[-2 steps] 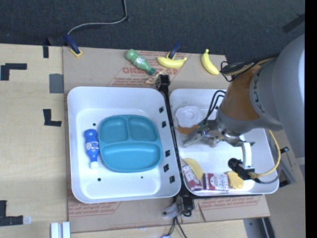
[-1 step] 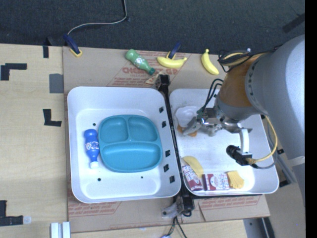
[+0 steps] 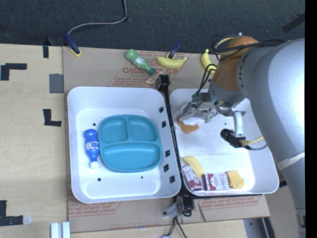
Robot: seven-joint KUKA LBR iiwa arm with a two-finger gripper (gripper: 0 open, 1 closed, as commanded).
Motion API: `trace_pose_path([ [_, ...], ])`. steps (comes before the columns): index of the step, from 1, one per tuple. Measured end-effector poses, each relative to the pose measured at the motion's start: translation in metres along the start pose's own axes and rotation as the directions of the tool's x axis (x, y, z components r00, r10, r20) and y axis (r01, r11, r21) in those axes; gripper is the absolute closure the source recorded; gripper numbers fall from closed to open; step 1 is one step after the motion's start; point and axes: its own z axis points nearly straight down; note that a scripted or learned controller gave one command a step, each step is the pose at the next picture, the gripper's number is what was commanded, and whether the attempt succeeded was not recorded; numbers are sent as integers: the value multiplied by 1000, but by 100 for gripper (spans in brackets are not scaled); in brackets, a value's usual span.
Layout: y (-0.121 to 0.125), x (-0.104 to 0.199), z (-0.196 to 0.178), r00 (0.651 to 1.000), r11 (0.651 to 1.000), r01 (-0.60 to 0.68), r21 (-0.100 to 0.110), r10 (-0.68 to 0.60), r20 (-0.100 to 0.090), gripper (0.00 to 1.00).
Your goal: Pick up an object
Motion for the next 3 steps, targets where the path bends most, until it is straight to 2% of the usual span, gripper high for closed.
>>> trace_pose_path([
  [2,-18,-1,0,1000,1000,-1,-1,1,2,0],
  [3,11,3,0,1000,1000,0,2,0,-1,0],
])
